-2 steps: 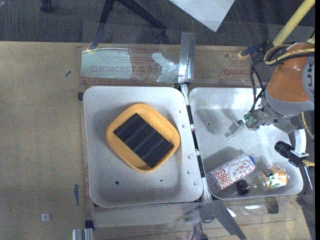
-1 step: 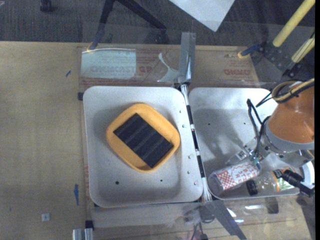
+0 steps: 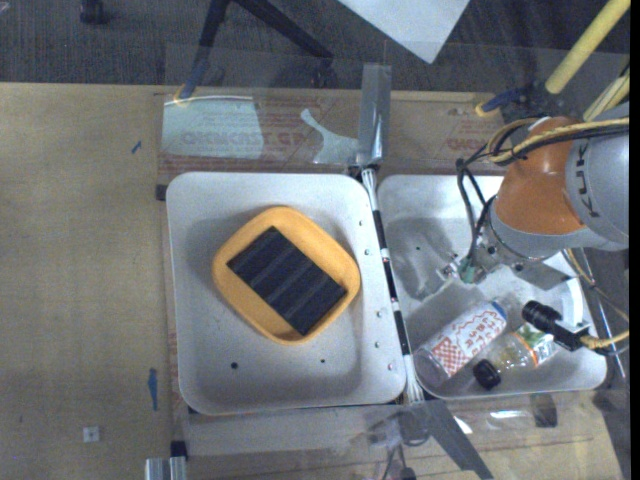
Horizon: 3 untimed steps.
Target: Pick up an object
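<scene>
Two white bins sit side by side on the bench. The left bin point(image 3: 195, 368) holds a yellow dish point(image 3: 232, 293) with a dark ribbed panel point(image 3: 287, 280) set in its top; it lies tilted, near the bin's middle, apart from every wall.

The arm point(image 3: 560, 193) reaches in from the right over the right bin point(image 3: 410, 203), its orange band above the bin's far right part. The gripper point(image 3: 468, 269) hangs low near the middle of that bin, above bare floor. Whether its jaws are wide or narrow I cannot tell: they are small and blurred, and nothing shows between them.

Just near of the gripper, and apart from it, lies a bottle point(image 3: 465, 339) with a red and white label, on its side, slanting from near left to far right. Beside it on the right lies a clear bottle point(image 3: 515, 353) with a black cap point(image 3: 486, 373), its cap end pointing near left. The two bottles lie close together along the bin's near wall.
</scene>
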Motion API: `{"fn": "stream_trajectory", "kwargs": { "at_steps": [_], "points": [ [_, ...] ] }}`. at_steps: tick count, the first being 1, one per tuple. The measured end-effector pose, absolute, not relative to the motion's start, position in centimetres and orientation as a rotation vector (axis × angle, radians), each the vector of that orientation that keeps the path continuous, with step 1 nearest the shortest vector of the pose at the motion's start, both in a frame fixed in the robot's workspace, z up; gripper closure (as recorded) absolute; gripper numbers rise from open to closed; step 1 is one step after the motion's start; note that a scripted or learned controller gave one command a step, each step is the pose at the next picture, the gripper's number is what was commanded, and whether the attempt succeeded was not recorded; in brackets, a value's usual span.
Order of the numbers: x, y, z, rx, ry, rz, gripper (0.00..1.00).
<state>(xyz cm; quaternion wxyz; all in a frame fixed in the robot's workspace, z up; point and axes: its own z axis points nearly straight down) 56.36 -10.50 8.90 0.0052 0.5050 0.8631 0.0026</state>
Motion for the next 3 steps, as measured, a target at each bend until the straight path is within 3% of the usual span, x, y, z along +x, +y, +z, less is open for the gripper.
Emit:
{"fn": "stream_trajectory", "kwargs": {
  "at_steps": [1, 2, 3],
  "points": [
    [56.4, -8.0, 18.5, 1.689, 2.646, 0.000, 0.00],
    [56.6, -10.7, 19.6, 1.615, 2.689, 0.001, 0.00],
    [52.8, -10.6, 8.8, 1.795, 2.569, 0.007, 0.00]
  ]
}}
